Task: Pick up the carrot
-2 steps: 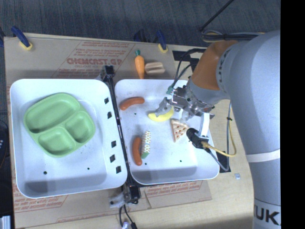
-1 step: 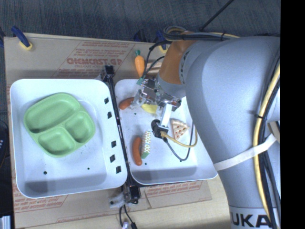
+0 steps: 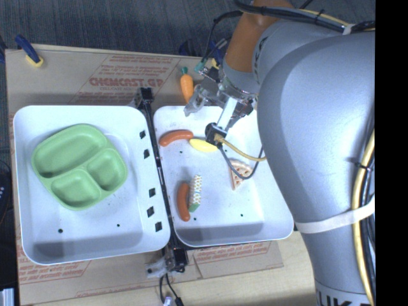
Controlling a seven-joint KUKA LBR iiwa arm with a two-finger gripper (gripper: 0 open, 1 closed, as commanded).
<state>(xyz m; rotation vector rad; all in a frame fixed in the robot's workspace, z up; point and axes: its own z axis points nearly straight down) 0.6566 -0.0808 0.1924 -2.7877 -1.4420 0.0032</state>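
The carrot, orange with a green top, shows just past the far rim of the right bin, over the cardboard. My gripper hangs right beside it on its right, low over the bin's far left corner. From this angle I cannot make out whether the carrot is in its grasp or only next to it.
The right bin holds a sausage, a yellow fruit, a pizza slice, a second sausage and a pale corn cob. A green divided plate lies in the left bin.
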